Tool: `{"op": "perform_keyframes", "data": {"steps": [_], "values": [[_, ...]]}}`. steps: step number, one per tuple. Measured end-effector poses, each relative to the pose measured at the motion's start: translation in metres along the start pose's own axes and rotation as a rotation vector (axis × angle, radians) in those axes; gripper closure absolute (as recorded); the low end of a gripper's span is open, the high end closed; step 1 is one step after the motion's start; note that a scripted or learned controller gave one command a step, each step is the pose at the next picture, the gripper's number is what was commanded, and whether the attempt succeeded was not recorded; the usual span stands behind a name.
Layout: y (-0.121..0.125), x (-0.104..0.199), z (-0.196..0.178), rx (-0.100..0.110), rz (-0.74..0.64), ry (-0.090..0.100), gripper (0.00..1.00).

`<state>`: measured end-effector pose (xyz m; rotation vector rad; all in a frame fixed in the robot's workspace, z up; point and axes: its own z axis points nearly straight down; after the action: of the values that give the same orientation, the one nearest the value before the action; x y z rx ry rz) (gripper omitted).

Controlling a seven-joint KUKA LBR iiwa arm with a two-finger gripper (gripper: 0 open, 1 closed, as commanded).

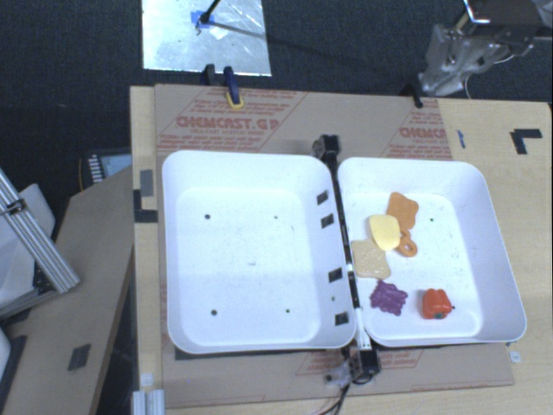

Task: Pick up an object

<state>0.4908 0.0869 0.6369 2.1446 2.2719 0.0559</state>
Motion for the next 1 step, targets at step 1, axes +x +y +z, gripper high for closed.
{"op": "perform_keyframes", "data": {"steps": [1], "values": [[0.0006,0.0004,-0.0112,-0.003,-0.002,0.001,1.00]]}}
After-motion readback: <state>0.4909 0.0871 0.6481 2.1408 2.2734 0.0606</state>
